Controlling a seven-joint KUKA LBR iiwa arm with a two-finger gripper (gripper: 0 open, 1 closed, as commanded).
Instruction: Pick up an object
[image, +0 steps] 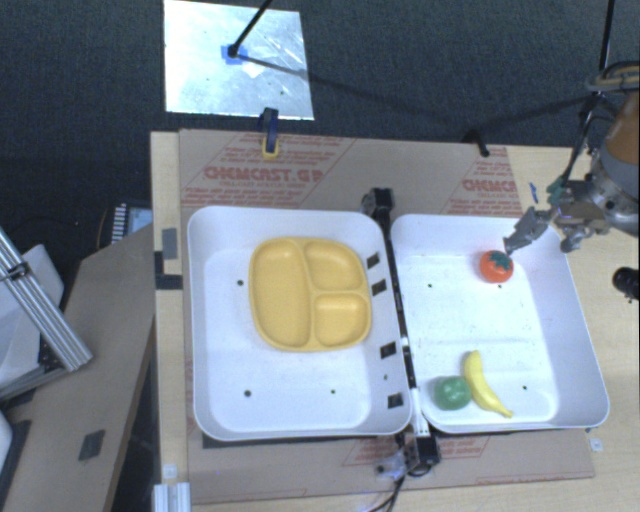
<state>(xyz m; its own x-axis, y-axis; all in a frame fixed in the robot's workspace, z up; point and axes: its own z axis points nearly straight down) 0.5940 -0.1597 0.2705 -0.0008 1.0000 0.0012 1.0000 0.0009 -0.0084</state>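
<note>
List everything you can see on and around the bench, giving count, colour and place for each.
divided plate: 1, yellow, in the left bin
left bin: 1, white
right bin: 1, white
tomato: 1, orange-red, far part of the right bin
banana: 1, yellow, near edge of the right bin
green fruit: 1, green, touching the banana's left side
cardboard sheet: 1, brown, under both bins
gripper: 1, grey, above the right bin's far right corner
</note>
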